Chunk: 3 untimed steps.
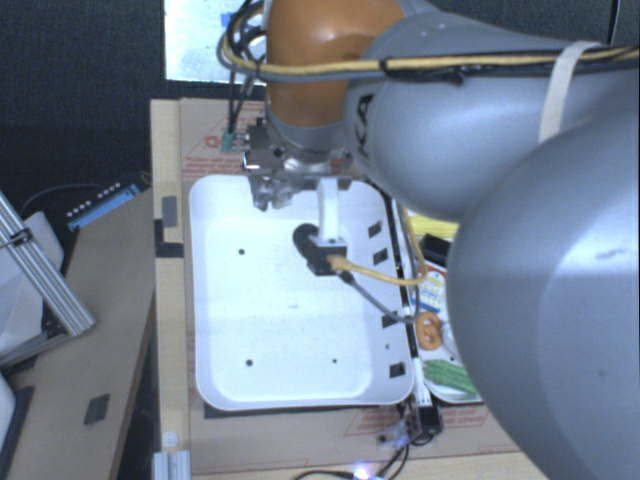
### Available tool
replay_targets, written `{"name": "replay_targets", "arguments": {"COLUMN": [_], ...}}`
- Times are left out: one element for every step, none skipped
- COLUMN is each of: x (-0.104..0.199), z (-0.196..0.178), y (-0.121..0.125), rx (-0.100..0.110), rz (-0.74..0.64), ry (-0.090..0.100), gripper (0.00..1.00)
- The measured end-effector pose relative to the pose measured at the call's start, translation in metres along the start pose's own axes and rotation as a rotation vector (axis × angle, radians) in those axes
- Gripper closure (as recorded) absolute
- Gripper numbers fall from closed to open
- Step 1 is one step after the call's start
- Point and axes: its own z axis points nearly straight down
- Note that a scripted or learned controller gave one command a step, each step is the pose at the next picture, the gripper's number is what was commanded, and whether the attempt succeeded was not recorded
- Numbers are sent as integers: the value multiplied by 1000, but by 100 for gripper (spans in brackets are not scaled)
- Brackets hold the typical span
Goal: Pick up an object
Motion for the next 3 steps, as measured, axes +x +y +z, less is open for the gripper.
{"name": "replay_targets", "arguments": {"x": [-3,-3,-3], "z": [-143,-261,-33], "y": [-16,-6,-106], "rx": [-11,-10,23], "rz": [4,4,8], "ry": [3,1,-11], "gripper": [100,100,100]}}
